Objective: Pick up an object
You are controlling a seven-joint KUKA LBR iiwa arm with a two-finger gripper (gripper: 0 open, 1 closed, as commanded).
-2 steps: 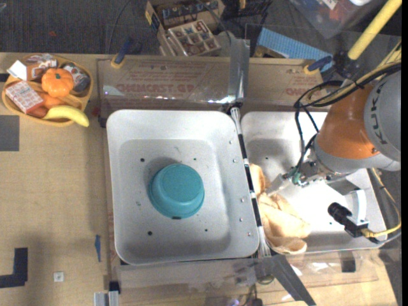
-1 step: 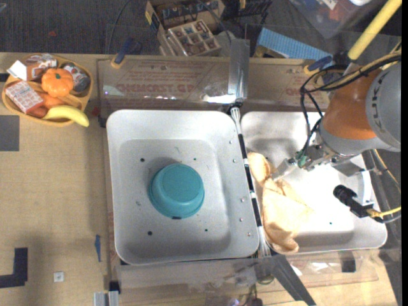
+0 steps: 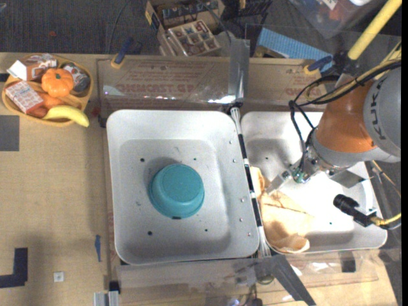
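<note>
You are looking down on a tan wooden bench (image 3: 51, 190) with a dark floor and a clutter of boxes and cables along the top of the frame. Two shallow white bins sit side by side in the middle. The left bin (image 3: 127, 132) fills the centre of the picture and holds one thing: a teal bowl (image 3: 177, 190), turned upside down, a little left of the bin's middle and well apart from every wall. The right bin (image 3: 268, 129) lies at centre right, its left wall touching the left bin's right wall. In its lower left corner you will see a crumpled tan cloth (image 3: 284, 218), pressed against the wall between the bins and running down to the near rim.

The arm reaches in from the right edge, its orange band (image 3: 344, 126) at upper right above the right bin. The gripper (image 3: 275, 183) points down and to the left inside the right bin, its tip just above the top edge of the cloth. From this slant you cannot tell whether it is apart or closed, nor whether it touches the cloth.

At the upper left of the frame a yellow dish (image 3: 19, 101) on the bench holds toy food, with a banana (image 3: 67, 114) and a small orange pumpkin (image 3: 57, 81) among it.
</note>
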